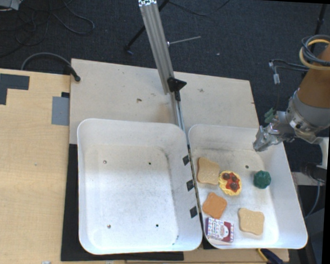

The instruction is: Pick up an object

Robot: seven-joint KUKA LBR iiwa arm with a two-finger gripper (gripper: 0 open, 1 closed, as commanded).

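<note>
Camera view: the right bin (pixel 294 222) holds six toys. Nearest sit one red carton (pixel 219 230), one toast slice (pixel 251 221) and one orange cracker (pixel 214 205). Past them lie one little pizza (pixel 230 183), one more toast slice (pixel 207 171) and one green ball (pixel 262 179). The gripper (pixel 263 140) hangs above the far corner, holding nothing; I cannot tell how open it is. It should drop straight onto one toy, away from the others.

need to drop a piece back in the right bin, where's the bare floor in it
Bare floor lies in the right white bin at the far end, between its back wall and the tan bread slice, near the gripper. The near half is crowded around the small pizza toy.
</note>
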